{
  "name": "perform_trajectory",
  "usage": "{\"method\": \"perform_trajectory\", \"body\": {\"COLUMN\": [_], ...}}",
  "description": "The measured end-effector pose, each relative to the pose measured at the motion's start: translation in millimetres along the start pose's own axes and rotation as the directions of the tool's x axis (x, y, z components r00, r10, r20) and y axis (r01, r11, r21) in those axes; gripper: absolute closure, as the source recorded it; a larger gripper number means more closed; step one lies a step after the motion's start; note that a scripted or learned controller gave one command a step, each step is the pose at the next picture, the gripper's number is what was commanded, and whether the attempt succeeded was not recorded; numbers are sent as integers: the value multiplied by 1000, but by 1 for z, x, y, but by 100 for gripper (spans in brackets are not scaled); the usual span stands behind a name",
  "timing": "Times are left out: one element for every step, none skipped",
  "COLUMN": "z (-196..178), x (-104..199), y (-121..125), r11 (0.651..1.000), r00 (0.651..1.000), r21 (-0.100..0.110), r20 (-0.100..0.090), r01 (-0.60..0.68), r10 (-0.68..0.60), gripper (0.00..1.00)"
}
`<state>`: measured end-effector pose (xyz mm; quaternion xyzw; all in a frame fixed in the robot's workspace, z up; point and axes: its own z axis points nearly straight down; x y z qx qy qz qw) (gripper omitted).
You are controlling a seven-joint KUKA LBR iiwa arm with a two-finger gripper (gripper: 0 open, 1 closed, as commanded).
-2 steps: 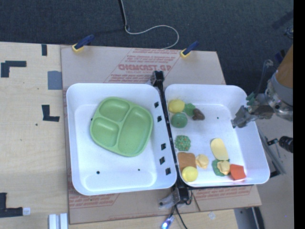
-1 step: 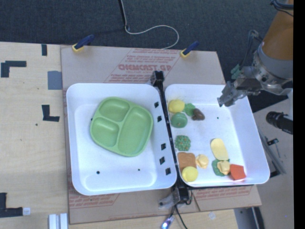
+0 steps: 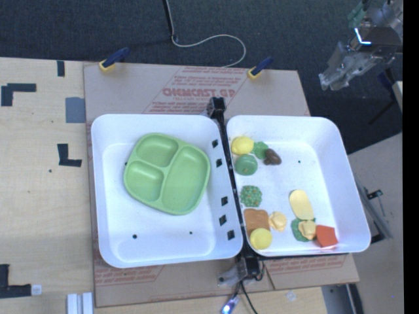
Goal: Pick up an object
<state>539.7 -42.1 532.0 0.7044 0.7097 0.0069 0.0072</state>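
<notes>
Tool (image 3: 340, 70) is up at top right, off the desk and well clear of both bins; can't tell how it's set. Left bin (image 3: 105, 175) has a green divided plate (image 3: 168, 173). Right bin (image 3: 340, 169) has the toy food: yellow ball (image 3: 241, 145), green round piece (image 3: 246, 165), brown piece (image 3: 272, 156), green bumpy piece (image 3: 251, 195), yellow oval (image 3: 301, 204), red block (image 3: 326, 236).

A brown cardboard sheet (image 3: 196, 90) is lying on the pale wooden tabletop (image 3: 39, 149); beyond it, dark carpet (image 3: 78, 12) is stretching, a cable (image 3: 196, 41) trailing across.
</notes>
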Motion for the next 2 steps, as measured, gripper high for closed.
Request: {"method": "perform_trajectory", "body": {"z": [156, 67], "x": [31, 114], "y": [-24, -47], "r11": [999, 1000], "r00": [1000, 1000], "r21": [38, 14], "r20": [-1, -3], "r01": [-5, 3], "r10": [5, -3], "gripper": [100, 100]}}
